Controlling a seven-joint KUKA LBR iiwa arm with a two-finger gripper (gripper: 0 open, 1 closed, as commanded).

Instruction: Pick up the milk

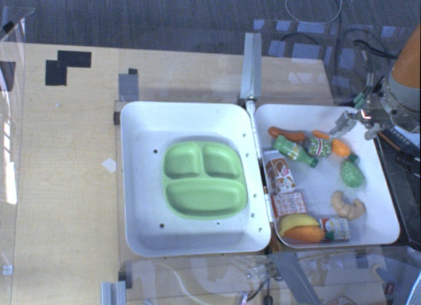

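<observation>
1. The milk [281, 174] is a small carton with a brown and white printed face, lying flat in the right bin [388, 215], close against the wall that this bin shares with the left bin [135, 165].
2. Nothing of mine touches the milk; it lies free on the white floor.
3. Just below the milk, toward the near rim, lies a flat red-checked packet [289, 203], nearly touching it.
4. Below that packet sit a yellow banana [297, 221] and an orange fruit [302, 234], pressed together, with a small green and red box [337, 229] just to their right.
5. Above the milk lies a green bottle [294, 150] on its side, and behind that a carrot [287, 133].
6. To the right of the bottle is a green and red can [318, 146] touching a small orange [340, 148].
7. Farther from the milk, toward the bin's right wall, lie a green pear-like fruit [352, 173] and, below it, a tan croissant-shaped piece [347, 206].
8. My claw [355, 118] hangs over the far right corner of the right bin, well apart from the milk; its fingers look spread with nothing between them.
9. On the other side of the milk, across the shared wall, a green divided tray [204, 180] rests in the middle of the left bin.
</observation>
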